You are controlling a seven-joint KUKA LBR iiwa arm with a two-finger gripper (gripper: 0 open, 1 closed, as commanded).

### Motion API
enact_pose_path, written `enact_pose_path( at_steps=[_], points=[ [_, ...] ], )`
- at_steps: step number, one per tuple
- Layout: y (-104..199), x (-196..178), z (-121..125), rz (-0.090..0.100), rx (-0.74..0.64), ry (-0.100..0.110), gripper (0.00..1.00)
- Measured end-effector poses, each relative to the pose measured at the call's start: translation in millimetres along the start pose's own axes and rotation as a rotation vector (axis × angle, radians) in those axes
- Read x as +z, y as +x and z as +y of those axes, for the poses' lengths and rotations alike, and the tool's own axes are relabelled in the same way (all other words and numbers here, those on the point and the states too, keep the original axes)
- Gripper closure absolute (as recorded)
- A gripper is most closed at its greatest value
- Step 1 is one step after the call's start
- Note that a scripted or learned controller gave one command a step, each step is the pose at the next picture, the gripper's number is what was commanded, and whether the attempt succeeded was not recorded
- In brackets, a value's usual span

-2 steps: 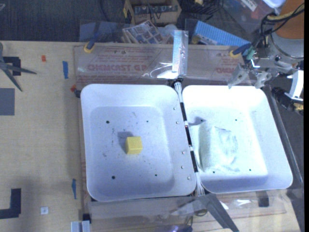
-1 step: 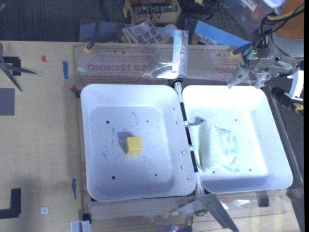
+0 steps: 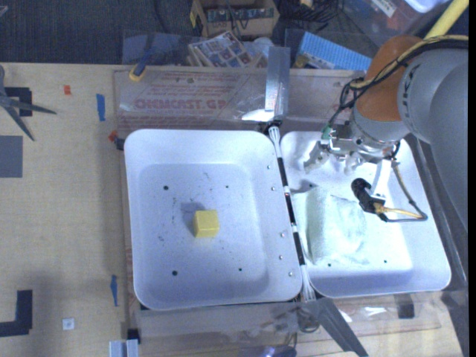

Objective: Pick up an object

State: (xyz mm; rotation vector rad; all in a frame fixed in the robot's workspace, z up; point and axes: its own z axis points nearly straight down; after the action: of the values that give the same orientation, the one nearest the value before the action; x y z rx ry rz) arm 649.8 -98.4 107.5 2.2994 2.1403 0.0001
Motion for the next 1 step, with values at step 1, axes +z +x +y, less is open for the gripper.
enact_pose_path(
  at_steps=[1],
  points=[
    [-25.0, 19.5, -47.9, 0.002, 0.659, -0.003, 0.00]
  ],
)
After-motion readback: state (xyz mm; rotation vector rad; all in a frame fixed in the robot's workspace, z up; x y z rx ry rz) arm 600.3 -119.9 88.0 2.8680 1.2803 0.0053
